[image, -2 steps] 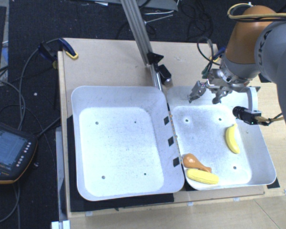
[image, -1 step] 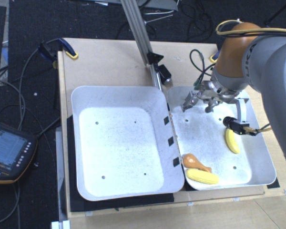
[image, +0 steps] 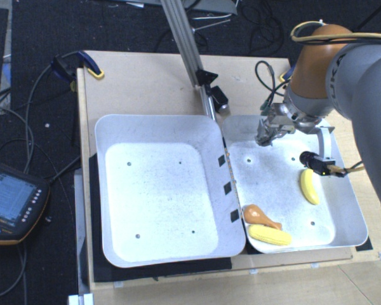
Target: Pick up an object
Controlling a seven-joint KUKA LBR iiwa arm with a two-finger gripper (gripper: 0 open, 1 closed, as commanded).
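Note:
In the right bin (image: 343,234) lie three things. A yellow banana-like piece (image: 310,187) rests near the bin's right side. An orange pear-shaped piece (image: 259,215) sits at the front left, touching a yellow corn-like piece (image: 270,235) just in front of it. My gripper (image: 265,138) hangs over the back left part of the right bin, well apart from all three things, with nothing seen between its fingers.
The left bin (image: 114,132) lies beside the right one, their rims overlapping in the middle. A slanted metal pole (image: 189,49) rises from behind the bins. A blue-and-yellow clamp (image: 82,65) grips the bench's back left corner.

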